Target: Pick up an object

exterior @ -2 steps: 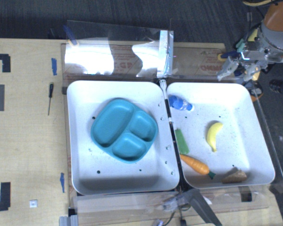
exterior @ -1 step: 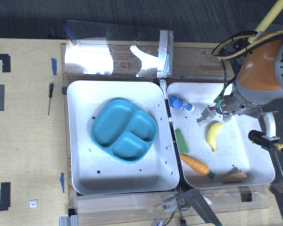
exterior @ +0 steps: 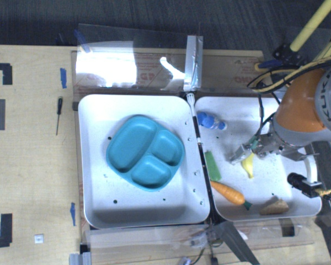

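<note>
Where hand [exterior: 244,154] hangs, yellow piece [exterior: 247,166] under it

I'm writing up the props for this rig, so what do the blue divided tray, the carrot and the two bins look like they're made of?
Blue divided tray: likely moulded plastic, matte; uniform colour, soft rounded compartments.
Carrot: probably a plastic or rubber toy; even, smooth orange skin, green tip.
Left bin and right bin: could be white plastic or painted metal, semi-gloss; smooth walls with soft glare.

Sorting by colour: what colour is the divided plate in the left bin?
Light blue plate, camera view.
</note>
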Motion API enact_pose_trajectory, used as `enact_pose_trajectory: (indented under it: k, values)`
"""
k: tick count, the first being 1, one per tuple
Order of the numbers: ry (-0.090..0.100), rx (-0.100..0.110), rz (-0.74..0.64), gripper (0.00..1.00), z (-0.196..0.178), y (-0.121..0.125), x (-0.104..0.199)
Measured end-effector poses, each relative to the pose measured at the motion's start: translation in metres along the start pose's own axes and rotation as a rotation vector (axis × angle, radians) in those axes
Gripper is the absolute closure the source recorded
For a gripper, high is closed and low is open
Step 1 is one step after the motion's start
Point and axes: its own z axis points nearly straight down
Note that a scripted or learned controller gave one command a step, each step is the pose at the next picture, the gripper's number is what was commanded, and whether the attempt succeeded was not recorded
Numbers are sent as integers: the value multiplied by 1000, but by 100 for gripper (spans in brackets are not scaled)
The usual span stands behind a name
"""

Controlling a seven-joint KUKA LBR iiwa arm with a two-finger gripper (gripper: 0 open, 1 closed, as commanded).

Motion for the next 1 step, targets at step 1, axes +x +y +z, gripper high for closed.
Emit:
enact_pose_trajectory:
  k: [1]
  values:
    - [-1,-4,2,100,-11,1,-1]
